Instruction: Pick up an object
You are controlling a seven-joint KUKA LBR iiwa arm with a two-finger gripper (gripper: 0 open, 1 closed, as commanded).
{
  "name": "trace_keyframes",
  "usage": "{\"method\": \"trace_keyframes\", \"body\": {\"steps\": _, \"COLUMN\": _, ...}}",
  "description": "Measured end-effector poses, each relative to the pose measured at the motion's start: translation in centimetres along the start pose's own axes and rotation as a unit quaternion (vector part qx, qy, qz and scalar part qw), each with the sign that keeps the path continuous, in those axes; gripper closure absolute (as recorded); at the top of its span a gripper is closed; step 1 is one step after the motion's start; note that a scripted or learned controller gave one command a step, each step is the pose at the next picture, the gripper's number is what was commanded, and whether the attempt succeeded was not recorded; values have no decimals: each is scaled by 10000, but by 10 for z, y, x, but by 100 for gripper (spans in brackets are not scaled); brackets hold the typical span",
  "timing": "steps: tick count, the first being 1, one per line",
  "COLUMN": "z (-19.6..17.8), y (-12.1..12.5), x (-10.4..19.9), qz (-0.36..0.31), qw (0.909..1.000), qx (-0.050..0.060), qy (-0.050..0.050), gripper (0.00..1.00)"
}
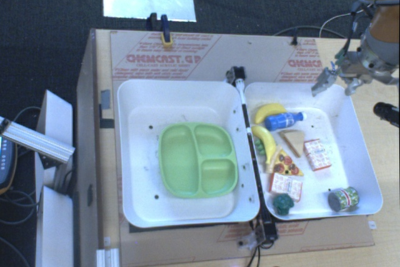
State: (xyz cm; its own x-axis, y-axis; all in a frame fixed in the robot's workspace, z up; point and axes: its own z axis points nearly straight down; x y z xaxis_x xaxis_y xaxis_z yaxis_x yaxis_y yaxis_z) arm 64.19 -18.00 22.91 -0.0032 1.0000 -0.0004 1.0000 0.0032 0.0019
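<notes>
My gripper (335, 82) hangs open above the far right corner of the right bin (359, 134), with nothing between its fingers. Below it in that bin lie a yellow banana (269, 112), a blue bottle (284, 119), a second banana (266, 142), a tan bread wedge (292, 139), a red-and-white packet (317, 154), a pizza slice (285, 163), another red packet (287, 186), a green broccoli piece (282, 203) and a small tin can (343, 198). The nearest items, the banana and bottle, sit left of and below the gripper.
The left bin (134, 134) holds a green divided plate (199, 159). A black divider clamp (237, 76) sits where the bins meet. Bench board shows behind the bins. A white box (53, 134) stands off the bench at left.
</notes>
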Motion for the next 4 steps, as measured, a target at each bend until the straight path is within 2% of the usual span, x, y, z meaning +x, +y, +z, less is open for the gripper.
{"method": "trace_keyframes", "body": {"steps": 1, "z": 124, "y": -40, "x": 56, "qz": -6, "qw": 10000, "qx": 19, "qy": 7, "gripper": 0}}
{"method": "trace_keyframes", "body": {"steps": 2, "z": 71, "y": 14, "x": 21, "qz": -6, "qw": 10000, "qx": -16, "qy": -6, "gripper": 0}}
{"method": "trace_keyframes", "body": {"steps": 3, "z": 131, "y": -17, "x": 76, "qz": 10, "qw": 10000, "qx": -4, "qy": -2, "gripper": 0}}
{"method": "trace_keyframes", "body": {"steps": 4, "z": 144, "y": -29, "x": 79, "qz": 9, "qw": 10000, "qx": 4, "qy": 1, "gripper": 0}}
